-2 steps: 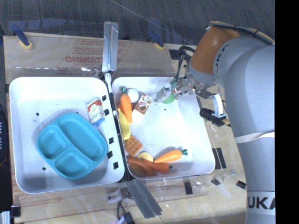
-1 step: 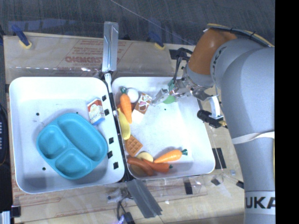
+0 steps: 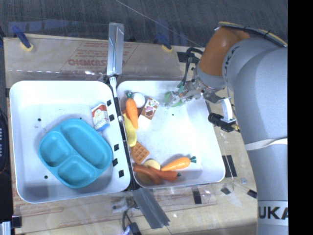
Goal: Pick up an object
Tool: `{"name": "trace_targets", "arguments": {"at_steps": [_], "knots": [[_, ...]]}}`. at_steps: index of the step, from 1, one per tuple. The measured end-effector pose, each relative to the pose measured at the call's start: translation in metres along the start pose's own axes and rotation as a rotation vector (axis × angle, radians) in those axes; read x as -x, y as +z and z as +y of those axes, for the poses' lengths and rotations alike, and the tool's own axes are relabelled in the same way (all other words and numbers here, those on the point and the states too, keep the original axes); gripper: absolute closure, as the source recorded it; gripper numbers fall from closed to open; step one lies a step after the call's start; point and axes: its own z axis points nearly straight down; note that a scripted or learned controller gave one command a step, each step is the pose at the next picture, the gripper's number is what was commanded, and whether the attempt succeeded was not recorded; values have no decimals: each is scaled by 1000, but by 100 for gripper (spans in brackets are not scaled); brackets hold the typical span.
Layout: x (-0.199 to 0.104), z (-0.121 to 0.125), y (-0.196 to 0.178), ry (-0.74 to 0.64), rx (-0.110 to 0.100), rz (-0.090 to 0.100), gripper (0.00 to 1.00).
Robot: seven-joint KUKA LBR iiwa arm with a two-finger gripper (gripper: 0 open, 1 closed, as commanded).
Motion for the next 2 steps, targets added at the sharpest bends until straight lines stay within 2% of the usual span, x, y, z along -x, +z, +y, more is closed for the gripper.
{"name": "trace_targets", "arguments": {"at_steps": [1, 2], "knots": [[-29, 5, -37, -79, 4, -1, 100], [-29, 5, -47, -82, 4, -2, 100]]}}
